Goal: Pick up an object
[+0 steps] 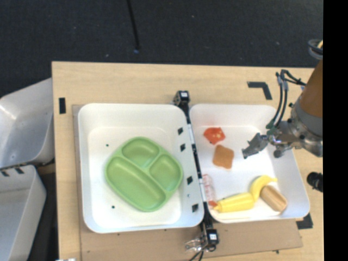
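Note:
The right bin (239, 116) holds a red lumpy piece (215, 135), an orange-brown square block (223, 157), a yellow banana (238, 202) and a tan cylinder (274, 199) with a yellow curved piece (262, 183) beside it. My gripper (265, 149) hangs over the right side of this bin, right of the brown block and above the tan cylinder in the view. Its two dark fingers (252, 145) stand apart, open, with nothing between them.
A green divided plate (144, 173) lies in the left bin (92, 124). A black-clipped divider (191, 145) runs between the bins. The arm's orange band (314, 94) and cables enter from the right. A white box (24, 124) sits off the bench at left.

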{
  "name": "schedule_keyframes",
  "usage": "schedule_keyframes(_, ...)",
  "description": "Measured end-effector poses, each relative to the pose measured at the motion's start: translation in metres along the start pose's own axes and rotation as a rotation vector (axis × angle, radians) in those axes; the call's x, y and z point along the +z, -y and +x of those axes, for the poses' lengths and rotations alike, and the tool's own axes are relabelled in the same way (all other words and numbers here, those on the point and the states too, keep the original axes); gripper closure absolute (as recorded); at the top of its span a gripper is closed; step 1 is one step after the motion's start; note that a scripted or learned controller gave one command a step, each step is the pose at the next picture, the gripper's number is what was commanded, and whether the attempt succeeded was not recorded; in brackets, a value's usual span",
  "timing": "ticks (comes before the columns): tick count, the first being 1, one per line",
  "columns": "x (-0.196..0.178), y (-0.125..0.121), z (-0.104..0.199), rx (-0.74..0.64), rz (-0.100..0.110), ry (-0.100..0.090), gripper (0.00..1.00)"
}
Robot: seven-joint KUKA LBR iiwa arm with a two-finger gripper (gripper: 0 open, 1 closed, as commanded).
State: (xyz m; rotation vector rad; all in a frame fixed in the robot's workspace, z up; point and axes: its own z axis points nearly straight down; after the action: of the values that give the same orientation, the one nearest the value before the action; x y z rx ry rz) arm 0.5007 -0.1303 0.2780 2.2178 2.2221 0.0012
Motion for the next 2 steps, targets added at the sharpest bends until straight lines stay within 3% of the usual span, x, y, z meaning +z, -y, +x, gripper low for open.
schedule_keyframes(2, 0.096, -0.011, -0.003, 0.004, 0.006, 0.000, 0.00)
